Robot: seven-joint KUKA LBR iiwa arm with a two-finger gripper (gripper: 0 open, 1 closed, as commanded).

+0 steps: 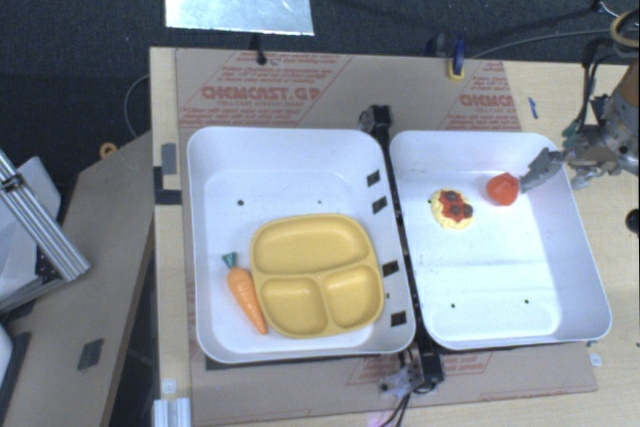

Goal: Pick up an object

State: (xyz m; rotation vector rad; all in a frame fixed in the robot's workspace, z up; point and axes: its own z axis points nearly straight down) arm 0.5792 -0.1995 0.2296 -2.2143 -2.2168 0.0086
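On the left of the tabletop (520, 95), the left bin (215, 215) holds a toy carrot (243, 295), lying with its green top toward the far left and its tip toward the near edge. Its side touches the yellow divided plate (315, 273), which takes up most of the bin's near half.

Across the divider, the right bin (560, 255) holds two small things in its far half. First comes a little yellow piece with red and dark toppings (452, 208), like a toy pizza or tart, lying flat. Just to its right, slightly farther back, sits a red round object (502, 188), perhaps a toy tomato.

Farthest right, the hand (535, 170) reaches in over the bin's far right corner, pointing down and leftward. Its tip stands just beside the red object, on that object's right and far side, possibly touching it. Whether the hand is spread or closed I cannot tell from this angle, and nothing is visibly held in it.

The move seems to turn on this: the red object lies left of the hand and a little nearer, much closer than anything else. Being round, it offers no long axis to line up with, and could roll away if nudged.
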